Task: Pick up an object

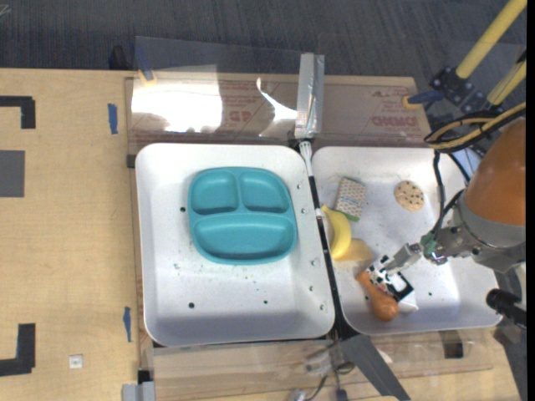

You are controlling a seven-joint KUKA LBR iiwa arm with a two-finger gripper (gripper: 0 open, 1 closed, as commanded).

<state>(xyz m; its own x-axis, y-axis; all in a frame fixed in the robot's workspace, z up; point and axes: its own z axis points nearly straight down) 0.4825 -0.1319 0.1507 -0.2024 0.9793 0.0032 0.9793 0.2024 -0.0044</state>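
My gripper (390, 280) is low in the right bin (447, 307), near its front. It sits right over the upper end of an orange carrot-like object (384, 307), which lies at a slant under it. To the left of the gripper, against the bin's left wall, is a yellow banana-shaped toy (341, 234). Further back lie a speckled square pad (351, 196) and a round tan cookie (409, 195). The grey arm with its orange band (501, 186) comes in from the right.
The left bin (159, 266) holds a teal divided plate (242, 214). A ridge (322, 249) separates the two bins. Clear plastic sheeting and cardboard (251, 107) stand behind them. Yellow poles and cables (476, 65) are at the upper right.
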